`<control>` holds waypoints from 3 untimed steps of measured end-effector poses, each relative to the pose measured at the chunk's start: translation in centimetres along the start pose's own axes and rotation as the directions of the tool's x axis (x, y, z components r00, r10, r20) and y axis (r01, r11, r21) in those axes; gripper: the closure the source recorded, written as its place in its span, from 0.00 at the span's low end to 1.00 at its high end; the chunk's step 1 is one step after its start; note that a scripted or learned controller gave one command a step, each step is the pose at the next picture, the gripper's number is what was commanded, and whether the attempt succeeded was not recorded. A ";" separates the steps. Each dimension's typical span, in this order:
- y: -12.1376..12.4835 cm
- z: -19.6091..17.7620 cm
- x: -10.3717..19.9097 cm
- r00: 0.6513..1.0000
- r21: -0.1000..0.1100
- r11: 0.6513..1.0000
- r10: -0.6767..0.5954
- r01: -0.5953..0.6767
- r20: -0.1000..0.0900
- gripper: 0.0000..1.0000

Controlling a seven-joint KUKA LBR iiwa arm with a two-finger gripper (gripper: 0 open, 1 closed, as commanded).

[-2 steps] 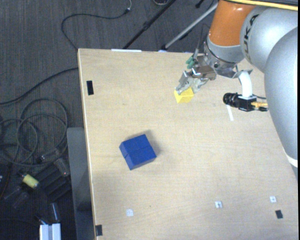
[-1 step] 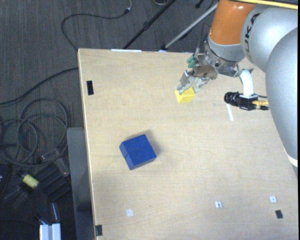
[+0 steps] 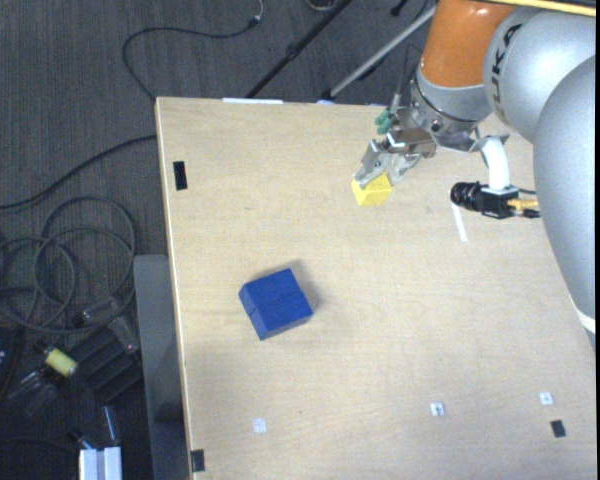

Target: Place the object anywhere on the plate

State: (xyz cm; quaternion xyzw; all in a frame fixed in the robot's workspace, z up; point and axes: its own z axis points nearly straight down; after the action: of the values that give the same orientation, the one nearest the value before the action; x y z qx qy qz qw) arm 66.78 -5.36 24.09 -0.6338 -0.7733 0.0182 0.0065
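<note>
A small yellow block [image 3: 372, 190] sits at the tips of my gripper [image 3: 384, 172], near the far middle of the wooden bench top [image 3: 380, 348]. The fingers close on the block's upper part from both sides. The grey arm with its orange band [image 3: 465, 43] comes down from the upper right. A flat blue square block [image 3: 276, 302] lies on the wood, well to the near left of the gripper and apart from it.
A black cable fitting [image 3: 485, 198] and a white strip [image 3: 460, 223] hang beside the wrist at right. Small black markers [image 3: 180, 175] dot the board's edges. Cables [image 3: 50, 258] lie on the dark floor left of the bench.
</note>
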 end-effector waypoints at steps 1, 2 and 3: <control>0.0 -0.4 0.0 1.000 0.008 1.000 0.000 0.000 0.002 1.00; 1.6 2.8 7.4 0.956 -0.033 0.956 -0.293 0.292 -0.005 1.00; -0.6 -7.0 -2.3 0.983 -0.033 0.983 -0.183 0.182 -0.005 1.00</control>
State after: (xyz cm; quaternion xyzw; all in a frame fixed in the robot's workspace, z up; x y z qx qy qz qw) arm 66.89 -7.58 31.09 -0.5603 -0.8283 0.0025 0.0012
